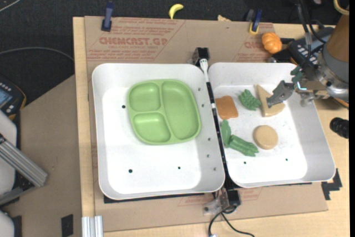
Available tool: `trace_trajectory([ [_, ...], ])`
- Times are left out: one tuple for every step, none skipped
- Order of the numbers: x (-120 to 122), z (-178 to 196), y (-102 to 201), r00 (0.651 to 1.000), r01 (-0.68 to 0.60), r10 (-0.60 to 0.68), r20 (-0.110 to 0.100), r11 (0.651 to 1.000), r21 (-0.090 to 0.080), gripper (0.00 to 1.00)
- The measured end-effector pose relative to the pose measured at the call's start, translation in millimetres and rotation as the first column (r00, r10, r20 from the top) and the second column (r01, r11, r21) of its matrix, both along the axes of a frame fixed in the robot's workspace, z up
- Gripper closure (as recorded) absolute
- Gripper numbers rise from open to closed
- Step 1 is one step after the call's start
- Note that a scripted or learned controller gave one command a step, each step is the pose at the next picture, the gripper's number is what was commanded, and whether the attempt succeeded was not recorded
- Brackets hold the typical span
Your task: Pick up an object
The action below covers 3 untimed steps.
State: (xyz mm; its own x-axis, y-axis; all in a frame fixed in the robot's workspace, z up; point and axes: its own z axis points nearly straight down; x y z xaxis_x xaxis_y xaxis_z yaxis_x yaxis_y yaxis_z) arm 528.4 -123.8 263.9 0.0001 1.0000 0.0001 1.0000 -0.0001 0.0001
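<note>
The right bin (310, 147) holds several small toy foods. A beige wedge (265, 106) lies near its back, a dark green leafy piece (249, 100) just left of it, and an orange-brown slab (226, 107) by the left wall. A round tan piece (265, 136) and a long green vegetable (237, 141) lie nearer the front. My gripper (279, 95) reaches in from the right and hangs low over the right end of the beige wedge, partly covering it. Whether it touches the wedge is unclear.
The left bin (111, 136) holds a green divided plate (164, 111). An orange toy (271, 42) and a yellow banana-shaped piece (176, 9) lie on the cardboard behind the bins. Blue clamps (107, 18) grip the board's back edge. Cables hang near the arm at right.
</note>
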Motion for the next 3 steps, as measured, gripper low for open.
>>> trace_trajectory([
  [-49.1,91.7,60.4,1.000,-0.007,0.007,0.010,1.000,0.001,0.00],
  [-47.9,96.9,57.3,1.000,-0.001,0.001,0.004,1.000,-0.001,1.00],
  [-22.8,9.7,126.8,1.000,-0.007,0.007,-0.010,1.000,0.002,1.00],
])
